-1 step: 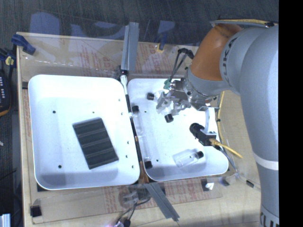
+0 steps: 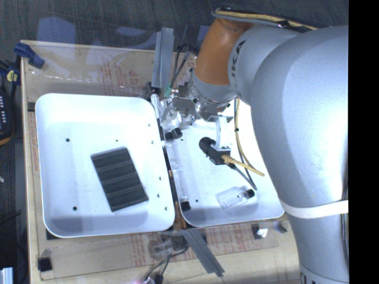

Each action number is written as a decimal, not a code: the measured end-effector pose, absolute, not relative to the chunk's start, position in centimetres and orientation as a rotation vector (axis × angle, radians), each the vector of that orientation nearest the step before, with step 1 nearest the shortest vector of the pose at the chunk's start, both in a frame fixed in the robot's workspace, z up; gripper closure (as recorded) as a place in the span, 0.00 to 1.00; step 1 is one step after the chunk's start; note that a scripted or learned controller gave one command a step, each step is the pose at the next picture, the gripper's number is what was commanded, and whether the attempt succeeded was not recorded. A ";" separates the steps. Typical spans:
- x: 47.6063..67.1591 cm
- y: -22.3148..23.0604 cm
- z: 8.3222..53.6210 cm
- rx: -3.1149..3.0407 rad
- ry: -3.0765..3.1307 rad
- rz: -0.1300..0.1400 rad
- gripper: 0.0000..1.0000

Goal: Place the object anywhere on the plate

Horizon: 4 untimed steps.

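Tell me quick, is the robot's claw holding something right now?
Gripper: at the top-left corner of the right bin; open or shut cannot be told, and nothing is seen in it.

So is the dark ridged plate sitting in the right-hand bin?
No, the dark ridged plate lies flat on the floor of the left bin, while the clear bottle lies in the right bin.

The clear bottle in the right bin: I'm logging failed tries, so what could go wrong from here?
The clear bottle lies on its side near the right bin's front wall, so it could roll or get pushed against the rim. The gripper hovers at the bins' divider, apart from the bottle, so a close there would likely catch nothing. The dark ridged plate lies across the divider, so a loosely held bottle could drop.
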<state>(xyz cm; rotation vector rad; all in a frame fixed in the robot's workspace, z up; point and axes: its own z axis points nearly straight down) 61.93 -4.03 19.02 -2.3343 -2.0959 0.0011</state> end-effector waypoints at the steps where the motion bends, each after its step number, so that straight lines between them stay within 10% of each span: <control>1: 65.6 6.6 19.1 -2.147 -2.290 -0.001 1.00; 3: 63.9 19.9 9.2 -2.814 -1.386 0.006 1.00; 4: 60.8 14.9 24.8 -2.834 -1.349 0.002 1.00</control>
